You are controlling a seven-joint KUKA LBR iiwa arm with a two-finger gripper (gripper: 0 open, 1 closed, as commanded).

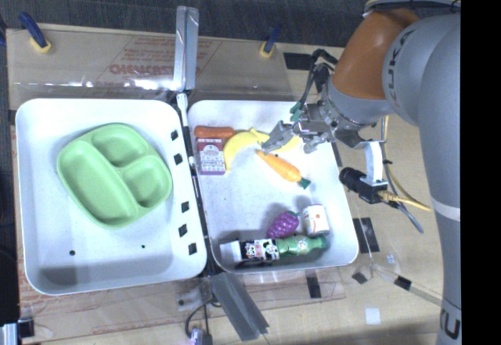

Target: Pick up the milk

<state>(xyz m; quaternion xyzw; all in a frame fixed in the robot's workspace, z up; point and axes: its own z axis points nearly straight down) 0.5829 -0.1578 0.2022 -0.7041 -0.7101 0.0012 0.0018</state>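
Lying near the bin's front wall, milk (259, 249) well apart from hand (291, 134)

Lying flat in the right bin (235, 214), against its near wall: milk (252, 250), a small carton with black-and-white cow print, resting on its side, touching the green bottle (301, 246).

Both bins (47, 257) are white — the divided plate (113, 173) is pale green, the carrot (280, 167) orange, the banana (239, 145) yellow, the grapes (283, 224) purple, the milk carton (211, 157) red and white.
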